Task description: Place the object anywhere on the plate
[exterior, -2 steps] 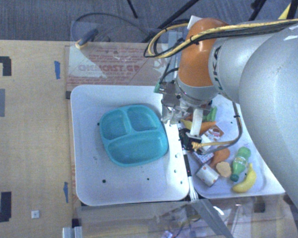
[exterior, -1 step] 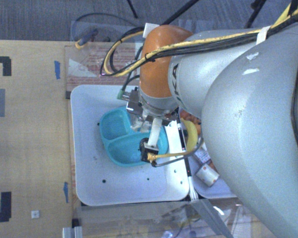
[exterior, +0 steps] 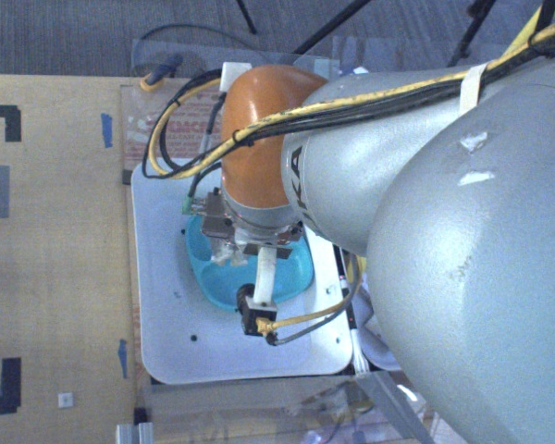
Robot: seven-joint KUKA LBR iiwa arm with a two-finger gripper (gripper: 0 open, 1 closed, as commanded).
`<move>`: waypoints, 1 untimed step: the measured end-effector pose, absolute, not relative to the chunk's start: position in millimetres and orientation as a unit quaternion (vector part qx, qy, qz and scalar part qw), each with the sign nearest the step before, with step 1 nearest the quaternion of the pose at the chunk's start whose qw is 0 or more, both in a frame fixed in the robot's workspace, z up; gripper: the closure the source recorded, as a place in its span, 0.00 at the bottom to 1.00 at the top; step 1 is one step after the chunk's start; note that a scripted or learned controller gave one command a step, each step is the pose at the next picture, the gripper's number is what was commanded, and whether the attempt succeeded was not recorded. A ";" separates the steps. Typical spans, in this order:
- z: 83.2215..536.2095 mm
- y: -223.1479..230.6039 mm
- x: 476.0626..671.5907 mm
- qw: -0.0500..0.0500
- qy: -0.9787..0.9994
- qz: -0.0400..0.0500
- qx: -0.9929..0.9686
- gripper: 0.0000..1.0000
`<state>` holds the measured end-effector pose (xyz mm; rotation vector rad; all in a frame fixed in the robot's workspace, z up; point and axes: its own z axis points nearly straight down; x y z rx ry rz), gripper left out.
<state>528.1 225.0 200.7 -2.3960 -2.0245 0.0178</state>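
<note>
Turquoise and shallow, the round plastic plate (exterior: 213, 280) lies in the white bin (exterior: 162, 266). The grey arm's two-finger gripper (exterior: 245, 252) hangs directly over it. Whether the tool is apart or together cannot be told.

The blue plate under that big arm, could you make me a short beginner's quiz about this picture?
1. True or false: the blue plate lies inside a white bin.
2. What colour is the band above the arm's wrist? A green, B orange, C black.
3. Fill in: the claw is right above the ____.

Key: 1 true; 2 B; 3 plate.
</note>
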 end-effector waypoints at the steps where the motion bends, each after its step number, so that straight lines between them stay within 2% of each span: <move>1: 144.1 223.3 523.5 0.002 -0.583 0.006 -0.812 1.00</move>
